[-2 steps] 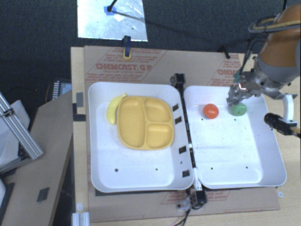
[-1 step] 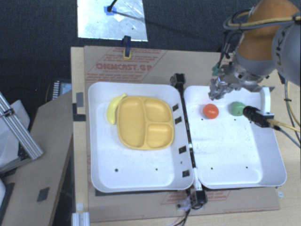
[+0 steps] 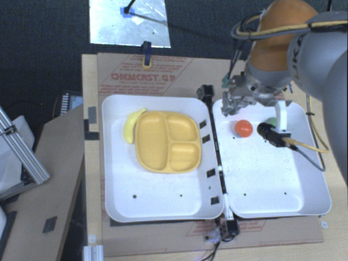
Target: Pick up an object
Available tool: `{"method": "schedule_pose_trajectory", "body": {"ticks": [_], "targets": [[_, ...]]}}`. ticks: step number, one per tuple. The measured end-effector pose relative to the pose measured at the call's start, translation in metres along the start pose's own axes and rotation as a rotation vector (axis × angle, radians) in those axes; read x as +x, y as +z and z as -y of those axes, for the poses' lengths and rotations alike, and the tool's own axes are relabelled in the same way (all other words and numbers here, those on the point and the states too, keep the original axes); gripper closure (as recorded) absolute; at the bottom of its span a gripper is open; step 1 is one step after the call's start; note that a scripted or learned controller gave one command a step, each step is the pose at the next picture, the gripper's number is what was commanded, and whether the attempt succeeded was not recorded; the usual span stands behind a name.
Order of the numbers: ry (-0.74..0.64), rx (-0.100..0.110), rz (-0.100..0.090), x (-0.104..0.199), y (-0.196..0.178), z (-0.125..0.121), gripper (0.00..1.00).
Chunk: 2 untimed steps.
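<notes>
The tool hung over the far left corner of the right bin; whether it was spread or pressed together could not be told. Just beside it, toward the near right, lay a small orange-red ball, apart from it and ungrasped. This looked like the approach step; next, a short shift over the ball and a descent. The bin's wall and centre divider crowded the tool's left, with open floor nearer. Beyond the divider sat a yellow tray.
</notes>
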State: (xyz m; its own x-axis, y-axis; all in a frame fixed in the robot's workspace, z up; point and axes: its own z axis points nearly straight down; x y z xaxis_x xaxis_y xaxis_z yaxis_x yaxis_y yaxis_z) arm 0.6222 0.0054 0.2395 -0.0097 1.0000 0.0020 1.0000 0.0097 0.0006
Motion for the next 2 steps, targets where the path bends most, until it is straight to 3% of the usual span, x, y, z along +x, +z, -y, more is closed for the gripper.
{"method": "schedule_pose_trajectory", "body": {"ticks": [2], "targets": [[0.0, -0.002, 0.0, 0.096, 0.012, -0.015, 1.0]]}}
